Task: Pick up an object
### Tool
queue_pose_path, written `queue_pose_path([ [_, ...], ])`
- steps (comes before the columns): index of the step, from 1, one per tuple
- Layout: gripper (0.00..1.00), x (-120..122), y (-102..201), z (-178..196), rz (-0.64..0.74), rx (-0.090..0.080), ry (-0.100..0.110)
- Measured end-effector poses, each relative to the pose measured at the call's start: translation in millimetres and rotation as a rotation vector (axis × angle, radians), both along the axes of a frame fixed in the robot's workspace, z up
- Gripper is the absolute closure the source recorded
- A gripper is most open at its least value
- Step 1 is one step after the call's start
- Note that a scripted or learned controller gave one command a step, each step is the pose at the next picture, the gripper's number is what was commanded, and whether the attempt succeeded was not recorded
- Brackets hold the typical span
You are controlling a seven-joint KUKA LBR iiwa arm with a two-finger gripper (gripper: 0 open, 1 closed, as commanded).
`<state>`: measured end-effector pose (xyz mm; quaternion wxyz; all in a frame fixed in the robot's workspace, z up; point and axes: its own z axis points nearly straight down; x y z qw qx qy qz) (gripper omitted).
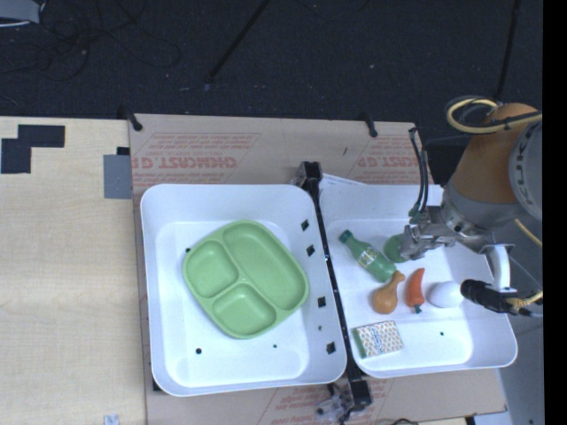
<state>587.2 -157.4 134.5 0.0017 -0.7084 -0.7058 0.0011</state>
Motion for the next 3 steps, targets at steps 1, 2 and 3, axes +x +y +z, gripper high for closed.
queue_pose_path([
  [1, 1.0, 8, 1, 46, 0.005, -0.001, -0.007],
  [2, 1.0, 5, -3, 109, 0.005, -0.002, -0.008],
  [3, 1.0, 6, -4, 162, 0.006, -0.002, -0.008],
])
